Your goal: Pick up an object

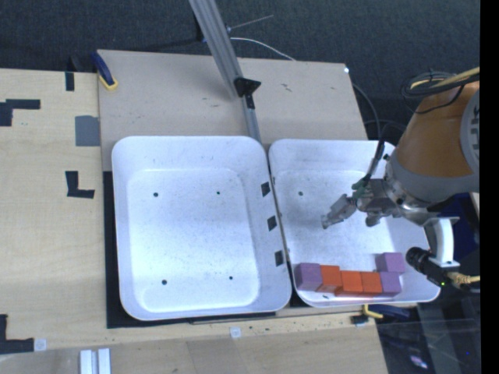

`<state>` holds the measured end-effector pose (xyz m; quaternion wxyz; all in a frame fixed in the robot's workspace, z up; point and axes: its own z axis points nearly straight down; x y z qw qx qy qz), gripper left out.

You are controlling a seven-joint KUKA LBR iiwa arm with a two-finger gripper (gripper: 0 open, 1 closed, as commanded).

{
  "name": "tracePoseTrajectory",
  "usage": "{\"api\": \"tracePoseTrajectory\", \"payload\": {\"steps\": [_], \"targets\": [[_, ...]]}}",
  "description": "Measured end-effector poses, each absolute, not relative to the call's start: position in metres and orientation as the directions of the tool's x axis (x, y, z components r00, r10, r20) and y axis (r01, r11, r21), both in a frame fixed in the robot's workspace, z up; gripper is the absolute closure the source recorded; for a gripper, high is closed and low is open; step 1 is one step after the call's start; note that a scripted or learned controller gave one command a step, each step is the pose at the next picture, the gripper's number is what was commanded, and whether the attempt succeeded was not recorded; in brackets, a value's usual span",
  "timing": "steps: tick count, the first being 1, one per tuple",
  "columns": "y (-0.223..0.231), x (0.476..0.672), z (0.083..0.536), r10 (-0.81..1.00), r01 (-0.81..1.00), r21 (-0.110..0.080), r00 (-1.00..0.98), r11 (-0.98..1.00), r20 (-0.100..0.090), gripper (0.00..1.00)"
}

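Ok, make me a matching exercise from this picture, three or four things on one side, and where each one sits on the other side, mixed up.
Things:
1. row of purple and orange blocks
2. hand
3. left bin
4. grey metal rail

Places:
A. runs slantwise from the top of the view down to the gap between the bins
B. along the near edge of the right bin
C. over the middle of the right bin, above the blocks in the view
D. beside the right bin, on the side away from the arm

Pairs: 1-B, 2-C, 3-D, 4-A
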<state>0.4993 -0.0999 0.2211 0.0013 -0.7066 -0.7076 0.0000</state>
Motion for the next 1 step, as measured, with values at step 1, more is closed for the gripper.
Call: {"api": "tracePoseTrajectory", "payload": {"steps": [1], "targets": [[-0.1227, 0.5038, 0.3046, 1.0, 1.0, 0.007, 0.0, 0.0, -0.003, 0.0]]}}
